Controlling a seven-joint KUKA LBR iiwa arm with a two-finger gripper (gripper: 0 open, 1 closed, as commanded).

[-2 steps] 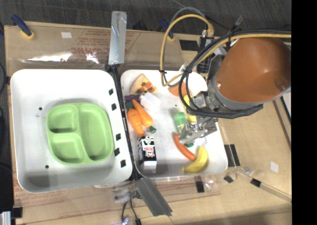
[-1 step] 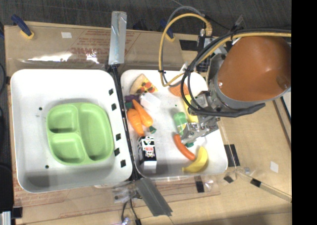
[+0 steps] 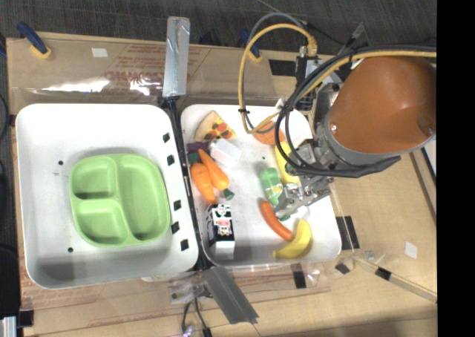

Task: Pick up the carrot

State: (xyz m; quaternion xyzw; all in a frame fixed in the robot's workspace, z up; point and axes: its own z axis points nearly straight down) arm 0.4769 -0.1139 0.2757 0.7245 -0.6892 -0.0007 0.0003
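Observation:
Two orange carrots (image 3: 208, 177) lie side by side at the left wall of the right bin (image 3: 249, 248), their green ends pointing to the front. A slimmer orange-red carrot-like piece (image 3: 274, 221) lies near the bin's front right, next to a yellow banana (image 3: 295, 243). My gripper (image 3: 295, 203) hangs low over the right side of this bin, just right of the orange-red piece and well apart from the two carrots at the left wall. The wrist hides the gripper's tip.
The right bin also holds a pizza slice (image 3: 214, 127), a green bottle-like item (image 3: 270, 182), a small black-and-white carton (image 3: 221, 225), a clear plastic piece (image 3: 226, 151) and a yellow item (image 3: 285, 162) under the arm. A green divided tray (image 3: 119, 198) sits in the left bin.

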